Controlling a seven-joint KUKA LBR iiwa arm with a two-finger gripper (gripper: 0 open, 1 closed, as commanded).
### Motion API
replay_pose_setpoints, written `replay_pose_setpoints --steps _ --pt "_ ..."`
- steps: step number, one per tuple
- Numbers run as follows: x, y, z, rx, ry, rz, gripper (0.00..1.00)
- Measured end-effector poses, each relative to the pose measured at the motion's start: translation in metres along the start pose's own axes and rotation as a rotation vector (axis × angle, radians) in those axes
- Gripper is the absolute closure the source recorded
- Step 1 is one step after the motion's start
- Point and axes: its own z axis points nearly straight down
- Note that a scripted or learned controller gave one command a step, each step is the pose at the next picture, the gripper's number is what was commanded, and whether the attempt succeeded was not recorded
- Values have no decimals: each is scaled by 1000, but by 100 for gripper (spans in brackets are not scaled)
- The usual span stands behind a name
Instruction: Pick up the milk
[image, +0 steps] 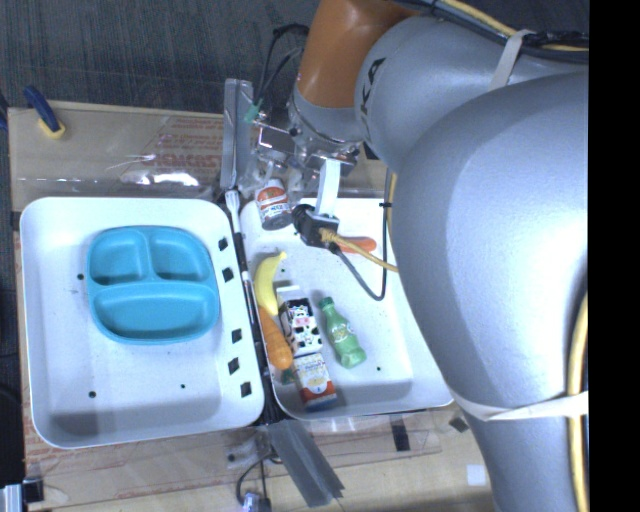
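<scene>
left bin (40, 300): holds blue divided plate (152, 282), well apart from the work | right bin (395, 385): banana (265, 283), carrot (277, 338), milk carton (298, 322), green bottle (342, 333) packed together near edge; can (272, 205) at far end | gripper (300, 195): beside can, far from milk carton, grip state cannot be told

milk: small carton (299, 325), white with black cow patches
pose: lying flat
place: right bin, between carrot and green bottle
</scene>
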Motion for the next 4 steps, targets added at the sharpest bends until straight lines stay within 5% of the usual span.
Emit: replay_pose_setpoints --steps 1,2,4 --pt "43 -30 17 4 -1 -64 100" --pt "161 -61 53 1 -1 -59 100" --pt "188 -56 32 1 -2 -145 100"
